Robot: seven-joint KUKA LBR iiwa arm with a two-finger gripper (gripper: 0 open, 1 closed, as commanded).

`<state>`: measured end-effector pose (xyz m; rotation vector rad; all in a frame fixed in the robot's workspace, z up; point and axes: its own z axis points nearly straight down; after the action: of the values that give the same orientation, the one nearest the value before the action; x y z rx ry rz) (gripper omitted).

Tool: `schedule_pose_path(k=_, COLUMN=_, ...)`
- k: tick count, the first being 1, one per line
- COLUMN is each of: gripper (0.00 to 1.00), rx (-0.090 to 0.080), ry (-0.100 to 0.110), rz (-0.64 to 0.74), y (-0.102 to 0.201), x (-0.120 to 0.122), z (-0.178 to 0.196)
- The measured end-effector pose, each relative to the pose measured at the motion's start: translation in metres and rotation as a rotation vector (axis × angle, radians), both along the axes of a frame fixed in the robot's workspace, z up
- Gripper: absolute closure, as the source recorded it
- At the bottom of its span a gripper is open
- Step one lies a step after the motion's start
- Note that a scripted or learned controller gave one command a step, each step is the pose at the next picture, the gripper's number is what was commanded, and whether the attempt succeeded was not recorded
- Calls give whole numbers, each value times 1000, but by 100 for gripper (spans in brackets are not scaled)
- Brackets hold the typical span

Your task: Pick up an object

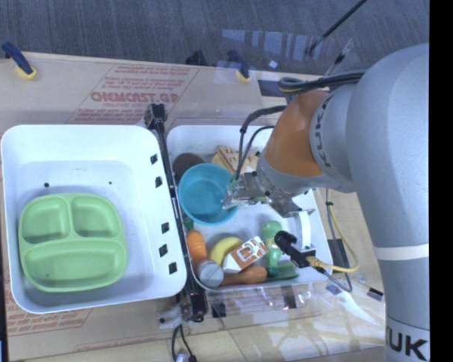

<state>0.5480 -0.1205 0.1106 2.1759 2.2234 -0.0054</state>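
Gripper (235, 195), jaws' state impossible to tell, hangs at the rim of the blue bowl (204, 193) in the right bin (183, 138) at frame centre; bowl looks light, stiff, slick, best pinched across its thin wall.

This looks like a robotics lab or test bench rather than a home; a big grey arm (377, 149) with an orange band reaches over two white bins (30, 277) set side by side on a sheet of printed cardboard (128, 96); blue clamps (19, 60) pin the sheet's edge; loose cables (340, 262) trail beside the bins; grey carpet (136, 13) lies beyond; toy food (225, 249) and a green divided plate (72, 240) serve as props.
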Motion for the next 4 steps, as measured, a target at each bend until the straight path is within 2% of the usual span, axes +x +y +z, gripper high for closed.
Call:
schedule_pose_path(k=1, gripper=0, rx=11, ry=18, rz=11, y=7, x=-3, z=-5)
schedule_pose_path(k=2, gripper=100, rx=0, ry=13, rz=11, y=1, x=-2, z=7)
schedule_pose_path(k=3, gripper=0, rx=7, ry=22, rz=21, y=7, x=-3, z=5)
schedule_pose_path(k=4, gripper=100, rx=-3, ry=17, rz=20, y=1, x=-1, z=17)
